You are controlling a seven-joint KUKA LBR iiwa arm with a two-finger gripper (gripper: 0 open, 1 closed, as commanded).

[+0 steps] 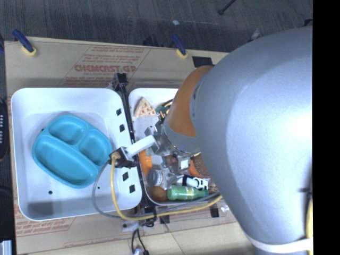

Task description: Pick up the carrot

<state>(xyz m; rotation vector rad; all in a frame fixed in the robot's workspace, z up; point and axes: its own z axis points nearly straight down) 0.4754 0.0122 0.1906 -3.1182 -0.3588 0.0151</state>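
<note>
We see the grey arm [255, 137] with its orange band [183, 113] covering most of the right bin [151, 95], reaching in from 3 o'clock. Around its wrist lie a green bottle [186, 193] at 6 o'clock, a black-and-white toy [197, 183] just beside it, and a pizza-slice piece [143, 109] at 11 o'clock. The left bin [21, 158] holds a blue divided tray [71, 149]. The carrot [146, 162] shows as a narrow orange strip along the right bin's left wall, partly hidden by the gripper [159, 169] just beside it; we cannot tell how the gripper stands.
</note>
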